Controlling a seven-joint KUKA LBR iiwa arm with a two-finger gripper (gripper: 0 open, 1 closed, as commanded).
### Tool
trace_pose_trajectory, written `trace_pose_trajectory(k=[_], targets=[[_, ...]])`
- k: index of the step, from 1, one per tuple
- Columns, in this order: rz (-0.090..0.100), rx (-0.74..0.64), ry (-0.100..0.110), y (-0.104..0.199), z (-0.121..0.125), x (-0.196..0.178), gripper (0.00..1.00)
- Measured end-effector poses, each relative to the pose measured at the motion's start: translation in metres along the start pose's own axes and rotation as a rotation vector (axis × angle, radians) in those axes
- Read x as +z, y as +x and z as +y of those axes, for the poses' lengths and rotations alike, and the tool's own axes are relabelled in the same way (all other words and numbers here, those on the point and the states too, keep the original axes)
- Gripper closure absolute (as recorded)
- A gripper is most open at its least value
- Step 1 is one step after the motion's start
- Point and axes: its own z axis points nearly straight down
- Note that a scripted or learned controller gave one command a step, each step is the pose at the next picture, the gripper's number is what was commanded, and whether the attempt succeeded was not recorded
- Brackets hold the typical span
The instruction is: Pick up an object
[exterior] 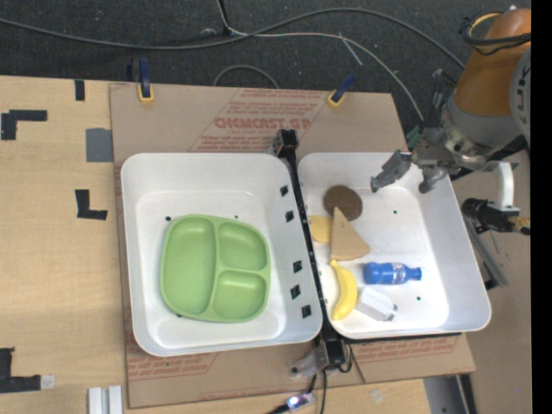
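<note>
Gripper, jaws spread wide and holding nothing, hovered at right of frame over the right bin, above the banana and blue bottle

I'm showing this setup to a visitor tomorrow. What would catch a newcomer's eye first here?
Likely the bright green divided plate lying alone in the left bin. Next, the cluster in the right bin: a yellow banana, a blue bottle and a brown disc. The gripper hangs open over that bin's far right corner, holding nothing.
</note>
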Motion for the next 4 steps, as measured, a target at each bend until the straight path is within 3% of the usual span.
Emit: trace_pose_trajectory(k=[1,3,4], targets=[[-0.002,-0.004,-0.013,0.001,0.003,-0.008,0.00],[-0.002,-0.003,-0.008,-0.014,0.002,0.098,0.00],[-0.004,-0.004,-0.015,-0.014,0.003,0.149,0.00]])
